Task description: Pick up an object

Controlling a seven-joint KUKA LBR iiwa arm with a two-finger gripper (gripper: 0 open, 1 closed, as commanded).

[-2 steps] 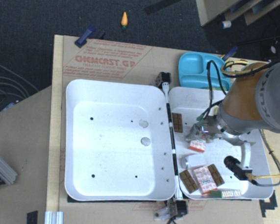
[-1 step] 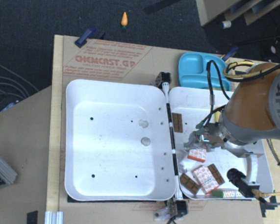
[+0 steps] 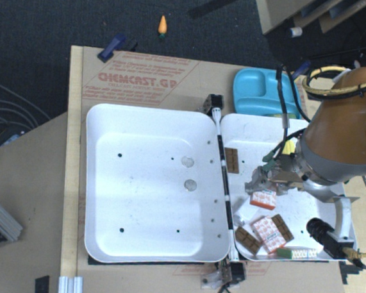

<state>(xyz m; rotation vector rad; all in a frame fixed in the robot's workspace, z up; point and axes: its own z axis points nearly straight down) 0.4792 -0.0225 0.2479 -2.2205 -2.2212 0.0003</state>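
Observation:
My gripper (image 3: 264, 183) hangs low over the middle of the right bin (image 3: 249, 126), under the grey and orange arm (image 3: 346, 126). Directly below it lies a small red and white box (image 3: 263, 199); whether they touch I cannot tell. A brown bar (image 3: 231, 160) lies by the bin's left wall. Near the front sit a pink patterned packet (image 3: 266, 232), a brown bar (image 3: 283, 227) on its right, another brown piece (image 3: 246, 238) on its left, and a green and white tube (image 3: 296, 253).
The left bin (image 3: 108, 122) holds two small grey discs (image 3: 189, 174). A blue tray (image 3: 262, 92) stands behind the right bin. A blue clip (image 3: 110, 49) lies at the board's back left corner, and a small orange thing (image 3: 162, 25) on the dark floor beyond.

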